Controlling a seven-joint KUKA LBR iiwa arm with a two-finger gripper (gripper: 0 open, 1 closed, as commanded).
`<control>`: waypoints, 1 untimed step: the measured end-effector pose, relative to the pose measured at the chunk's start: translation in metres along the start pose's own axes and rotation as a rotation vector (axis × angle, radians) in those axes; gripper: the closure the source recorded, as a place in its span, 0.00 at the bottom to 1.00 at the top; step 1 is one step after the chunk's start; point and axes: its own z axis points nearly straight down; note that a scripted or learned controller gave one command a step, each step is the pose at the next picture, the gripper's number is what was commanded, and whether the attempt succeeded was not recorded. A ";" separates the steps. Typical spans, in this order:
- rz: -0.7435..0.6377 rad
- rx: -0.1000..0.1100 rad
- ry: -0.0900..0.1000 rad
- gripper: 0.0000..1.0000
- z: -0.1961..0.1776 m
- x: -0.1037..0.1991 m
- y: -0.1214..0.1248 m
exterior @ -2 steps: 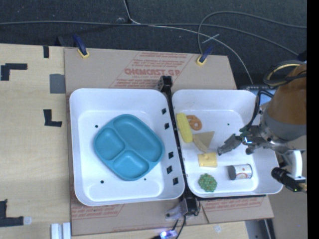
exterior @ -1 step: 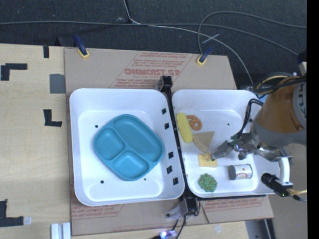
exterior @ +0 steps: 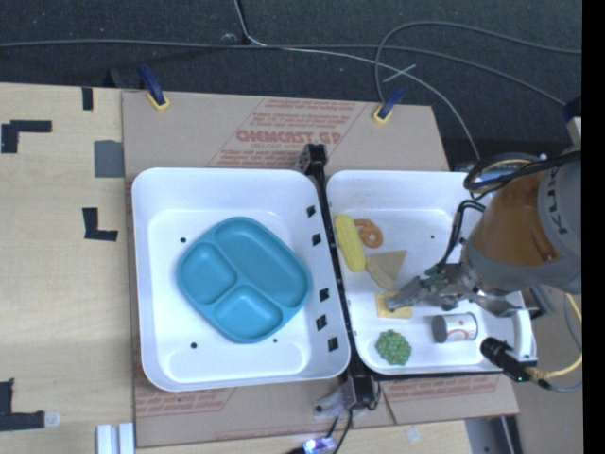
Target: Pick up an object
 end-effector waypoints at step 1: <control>-0.003 -0.009 0.000 1.00 -0.015 0.001 0.003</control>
